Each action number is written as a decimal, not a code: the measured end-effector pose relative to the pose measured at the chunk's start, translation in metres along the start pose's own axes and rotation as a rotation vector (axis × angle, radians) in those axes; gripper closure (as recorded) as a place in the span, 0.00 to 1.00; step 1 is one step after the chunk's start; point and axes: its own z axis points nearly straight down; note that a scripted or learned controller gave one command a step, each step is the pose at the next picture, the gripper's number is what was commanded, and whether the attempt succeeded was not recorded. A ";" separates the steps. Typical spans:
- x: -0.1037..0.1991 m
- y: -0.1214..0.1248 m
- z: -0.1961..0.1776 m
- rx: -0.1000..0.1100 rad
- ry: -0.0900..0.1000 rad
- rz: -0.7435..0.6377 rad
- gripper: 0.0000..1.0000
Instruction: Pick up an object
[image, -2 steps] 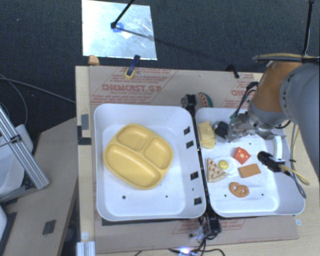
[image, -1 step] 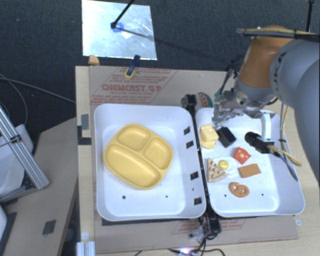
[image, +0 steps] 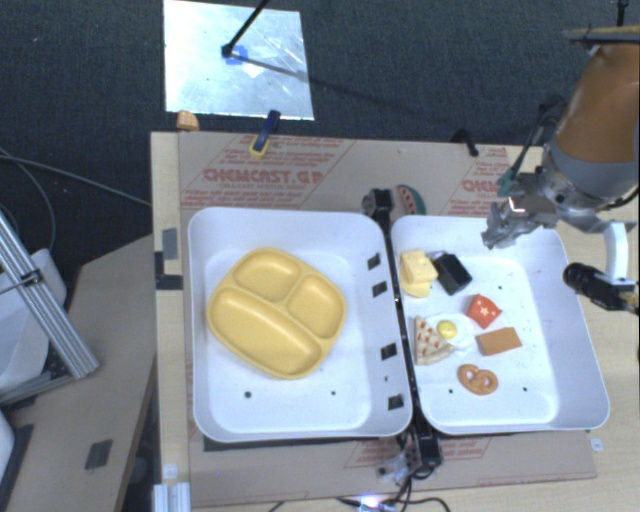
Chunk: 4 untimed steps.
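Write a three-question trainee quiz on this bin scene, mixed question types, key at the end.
1. True or false: the yellow divided tray lies in the right bin.
2. Which item lies nearest the front rim of the right bin? A) pretzel B) black block C) red piece
3. Fill in: the gripper hovers over the right bin's ____ rim, back or front.

Key: 1 false, it lies in the left bin; 2 A; 3 back.
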 end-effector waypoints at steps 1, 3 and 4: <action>-0.052 -0.047 -0.021 0.005 0.000 0.002 1.00; 0.065 -0.105 0.054 0.010 0.005 -0.013 1.00; 0.110 -0.106 0.076 0.011 0.004 -0.010 1.00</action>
